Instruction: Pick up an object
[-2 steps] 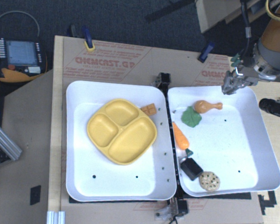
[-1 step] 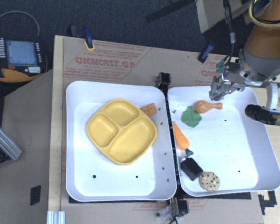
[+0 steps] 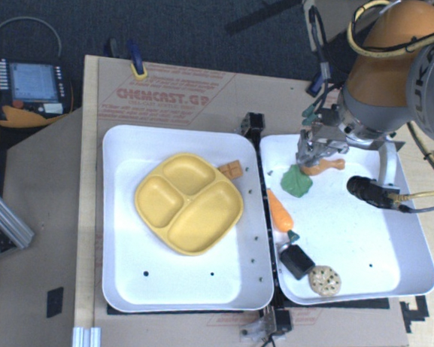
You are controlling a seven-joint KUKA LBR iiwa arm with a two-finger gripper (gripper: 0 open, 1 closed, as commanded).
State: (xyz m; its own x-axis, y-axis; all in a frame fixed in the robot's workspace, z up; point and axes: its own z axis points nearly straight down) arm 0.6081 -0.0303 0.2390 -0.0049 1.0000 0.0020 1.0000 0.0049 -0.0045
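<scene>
End effector (image 3: 314, 156) sits low in the right bin (image 3: 391, 252), upper right of frame, above the green object (image 3: 297, 183) and tan piece (image 3: 328, 166); its grip cannot be told.

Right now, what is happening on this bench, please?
A grey and orange robot arm reaches in from the right, and its tool is low over the far part of the right bin, just above a green piece and an orange-tan piece. A carrot, a black block and a cookie lie nearer. The left bin holds a yellow divided plate.
</scene>
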